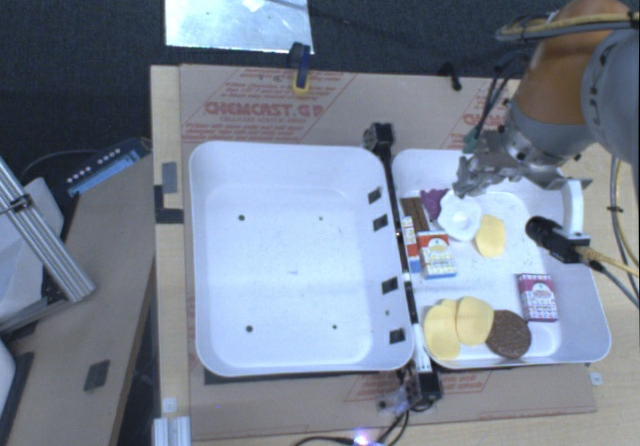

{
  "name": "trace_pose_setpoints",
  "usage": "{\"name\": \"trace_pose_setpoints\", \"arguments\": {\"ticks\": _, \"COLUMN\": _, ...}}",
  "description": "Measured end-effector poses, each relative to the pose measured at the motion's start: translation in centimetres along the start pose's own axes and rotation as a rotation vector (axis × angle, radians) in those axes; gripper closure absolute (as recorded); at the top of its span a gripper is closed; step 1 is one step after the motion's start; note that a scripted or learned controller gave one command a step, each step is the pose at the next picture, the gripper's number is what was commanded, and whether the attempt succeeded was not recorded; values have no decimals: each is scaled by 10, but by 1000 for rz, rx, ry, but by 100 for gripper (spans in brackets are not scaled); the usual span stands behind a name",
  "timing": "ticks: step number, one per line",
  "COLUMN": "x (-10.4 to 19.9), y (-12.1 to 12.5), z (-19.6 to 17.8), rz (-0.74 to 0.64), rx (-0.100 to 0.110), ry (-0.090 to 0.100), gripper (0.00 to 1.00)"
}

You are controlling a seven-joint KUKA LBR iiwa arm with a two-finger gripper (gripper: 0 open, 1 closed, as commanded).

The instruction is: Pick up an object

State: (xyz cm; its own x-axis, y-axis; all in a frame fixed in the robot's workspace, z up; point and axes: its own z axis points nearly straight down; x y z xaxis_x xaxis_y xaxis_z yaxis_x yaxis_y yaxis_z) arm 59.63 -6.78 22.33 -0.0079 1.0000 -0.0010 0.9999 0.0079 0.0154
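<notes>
Under the robot's fingers (pixel 470 184), in the right white bin (pixel 590 329), lies a small round white thing (pixel 460 221). I cannot tell if the fingers are spread or squeezed, because they are dark and blurry. I cannot tell if they touch anything.

Just beside the round white thing, on its right, is a small yellow oval piece (pixel 490 236). A little purple thing (pixel 434 202) sits at its upper left, close to the fingers. A brown bar (pixel 415 214) lies next to the purple thing, near the bin's left wall. Below that is a small red, white and blue box (pixel 436 256).

Near the front of the same bin are two flat yellow round pieces (pixel 455 324) that overlap each other. A dark brown round cookie (pixel 508 334) touches them on the right. A small red box (pixel 538 297) lies a bit above the cookie, near the right side.

The grey arm with its orange band (pixel 565 69) comes in from the right, above the bin.

The left white bin (pixel 290 254) sits right beside the right one. Both bins rest on a brown cardboard sheet (pixel 270 109) on the desk (pixel 100 264).
</notes>
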Motion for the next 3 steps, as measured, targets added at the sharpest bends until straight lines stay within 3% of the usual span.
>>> {"name": "trace_pose_setpoints", "arguments": {"ticks": 1, "x": 49, "y": 27, "z": -110, "rz": -2, "rx": 1, "ry": 1, "gripper": 100}}
{"name": "trace_pose_setpoints", "arguments": {"ticks": 2, "x": 90, "y": 22, "z": -292, "rz": -2, "rx": -6, "ry": 3, "gripper": 100}}
{"name": "trace_pose_setpoints", "arguments": {"ticks": 3, "x": 151, "y": -44, "z": -315, "rz": -4, "rx": 11, "ry": 5, "gripper": 100}}
